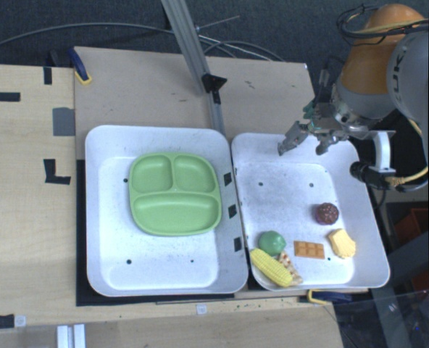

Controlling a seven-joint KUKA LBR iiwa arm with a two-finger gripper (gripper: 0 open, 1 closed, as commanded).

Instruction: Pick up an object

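Note:
My gripper (303, 145) hangs over the far edge of the right bin (287, 176), its two fingers spread apart with nothing between them. Near that bin's front lie a dark red ball (327, 212), a yellow piece (342, 243), an orange waffle-like piece (309, 250), a green ball (272, 242) and a corn cob (274, 268). All of them lie well in front of the gripper.
The left bin (106, 216) holds a green divided plate (175, 193). A grey metal pole (189, 38) slants up from between the bins at the back. Cables run over the dark floor behind the bench.

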